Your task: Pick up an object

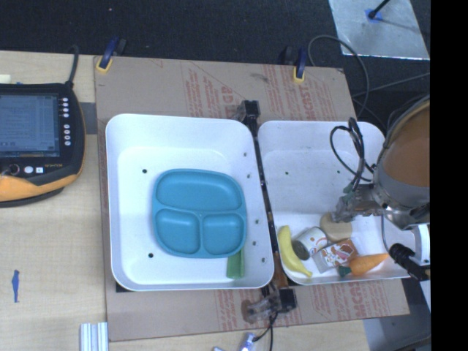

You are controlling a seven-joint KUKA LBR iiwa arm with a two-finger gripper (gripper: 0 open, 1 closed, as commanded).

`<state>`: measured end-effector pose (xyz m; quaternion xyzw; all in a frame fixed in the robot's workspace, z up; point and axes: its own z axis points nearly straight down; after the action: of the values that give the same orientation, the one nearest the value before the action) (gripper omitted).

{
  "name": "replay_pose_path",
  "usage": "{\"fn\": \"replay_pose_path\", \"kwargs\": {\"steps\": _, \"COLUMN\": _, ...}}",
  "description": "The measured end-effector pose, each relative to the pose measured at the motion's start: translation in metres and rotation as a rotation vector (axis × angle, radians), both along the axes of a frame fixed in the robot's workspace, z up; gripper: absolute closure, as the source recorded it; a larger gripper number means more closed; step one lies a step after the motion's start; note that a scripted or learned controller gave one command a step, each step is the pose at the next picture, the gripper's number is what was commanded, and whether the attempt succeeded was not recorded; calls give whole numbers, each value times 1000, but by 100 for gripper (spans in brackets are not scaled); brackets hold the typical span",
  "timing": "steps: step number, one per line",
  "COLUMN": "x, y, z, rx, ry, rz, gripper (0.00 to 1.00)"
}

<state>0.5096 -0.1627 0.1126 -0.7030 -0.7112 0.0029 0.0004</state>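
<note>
So in the camera view, two white bins are seen side by side on a brown cardboard sheet (pixel 219 86). The right bin (pixel 307 152) is taken as the landmark here. The arm (pixel 406 159), grey with an orange band, is reached in over that bin's right side, and the gripper (pixel 349 209) is lowered into the bin's lower right part, just above a pale round object (pixel 336 230). How the jaws stand can't be told, since they're blurred and partly hidden by the wrist.

Along the right bin's near edge a small pile is found: a banana (pixel 291 252) at the lower left corner, a small printed carton (pixel 327 251) just beside it, and a carrot (pixel 369 263) further right, touching the carton. Nothing is seen lifted.

Left of the right bin, the left bin (pixel 124 167) is occupied by a blue divided plate (pixel 199 212), with a green piece (pixel 235 265) by its lower right corner. Far left of it all, a tablet-like pendant (pixel 33 141) is laid on the bench.
</note>
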Motion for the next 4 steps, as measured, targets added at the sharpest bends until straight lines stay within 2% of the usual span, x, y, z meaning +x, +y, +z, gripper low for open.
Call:
{"fn": "replay_pose_path", "kwargs": {"steps": 1, "x": 0, "y": 0, "z": 0, "rx": -1, "ry": 0, "rz": 1, "gripper": 0}}
{"fn": "replay_pose_path", "kwargs": {"steps": 2, "x": -1, "y": 15, "z": -21, "rx": 4, "ry": 0, "rz": -5, "gripper": 0}}
{"fn": "replay_pose_path", "kwargs": {"steps": 3, "x": 0, "y": 14, "z": -9, "rx": 2, "ry": -3, "rz": -2, "gripper": 100}}
{"fn": "replay_pose_path", "kwargs": {"steps": 4, "x": -1, "y": 14, "z": -11, "rx": 2, "ry": 0, "rz": -1, "gripper": 0}}
